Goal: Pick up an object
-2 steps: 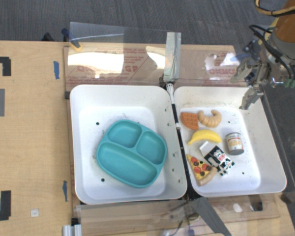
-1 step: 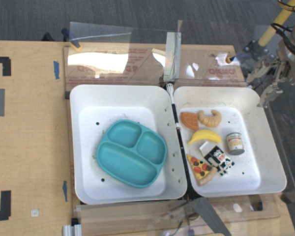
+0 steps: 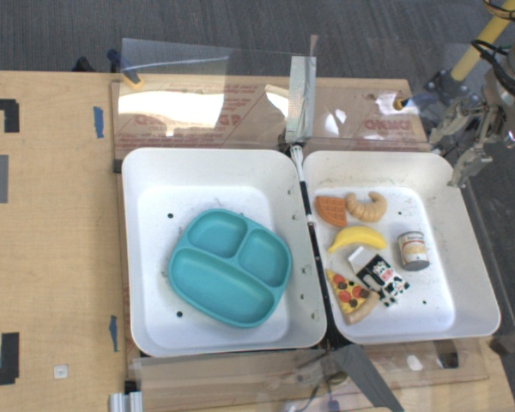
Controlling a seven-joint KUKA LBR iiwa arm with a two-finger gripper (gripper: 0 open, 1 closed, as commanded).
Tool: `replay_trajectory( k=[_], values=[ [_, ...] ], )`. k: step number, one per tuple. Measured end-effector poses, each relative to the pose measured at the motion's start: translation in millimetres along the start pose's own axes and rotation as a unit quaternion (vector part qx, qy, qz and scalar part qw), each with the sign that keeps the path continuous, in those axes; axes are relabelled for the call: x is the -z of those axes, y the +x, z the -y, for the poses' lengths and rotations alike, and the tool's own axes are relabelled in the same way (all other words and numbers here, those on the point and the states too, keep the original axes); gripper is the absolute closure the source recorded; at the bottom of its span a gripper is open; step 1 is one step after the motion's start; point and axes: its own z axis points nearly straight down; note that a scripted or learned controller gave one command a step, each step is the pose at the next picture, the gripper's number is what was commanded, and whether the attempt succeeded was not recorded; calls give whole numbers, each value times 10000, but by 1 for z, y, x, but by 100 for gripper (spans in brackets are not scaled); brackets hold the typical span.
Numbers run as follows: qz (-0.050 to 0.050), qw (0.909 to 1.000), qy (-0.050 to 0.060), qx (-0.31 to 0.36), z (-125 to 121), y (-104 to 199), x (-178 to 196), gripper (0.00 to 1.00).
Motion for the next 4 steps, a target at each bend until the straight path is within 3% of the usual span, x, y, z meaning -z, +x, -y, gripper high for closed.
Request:
replay_trajectory(
  k=[1, 2, 3, 4],
  values=[
    [-3, 9665, 2, -2567, -6, -1, -153, 0],
    [13, 8872, -8, -4615, -72, 37, -174, 0],
    [55, 8877, 2, -4603, -72, 34, -164, 100],
    [23, 9061, 7, -4230, -28, 41, -64, 100]
  ],
)
